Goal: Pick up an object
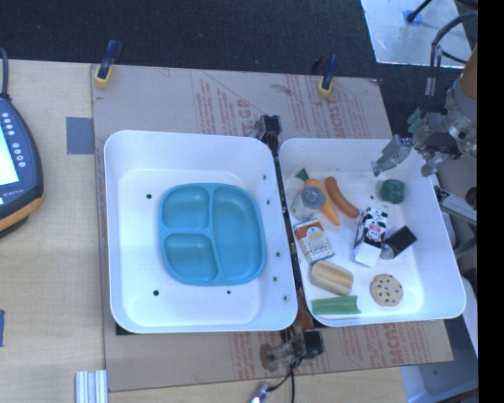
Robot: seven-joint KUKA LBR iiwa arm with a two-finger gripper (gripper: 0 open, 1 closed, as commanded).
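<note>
Spread-fingered, seemingly empty gripper [408, 156] above right bin [450, 250], dark green object [392, 191] just below it.

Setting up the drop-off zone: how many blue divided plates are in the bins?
1. The blue divided plate lies in the middle of the left bin. Nothing there could hide another.

toys [353, 242] crowd right bin [450, 302]; far corner free

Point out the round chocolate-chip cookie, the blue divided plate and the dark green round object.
Round chocolate-chip cookie [386, 290], camera view, its middle.
Blue divided plate [212, 232], camera view, central ridge.
Dark green round object [392, 191], camera view, its top.
</note>
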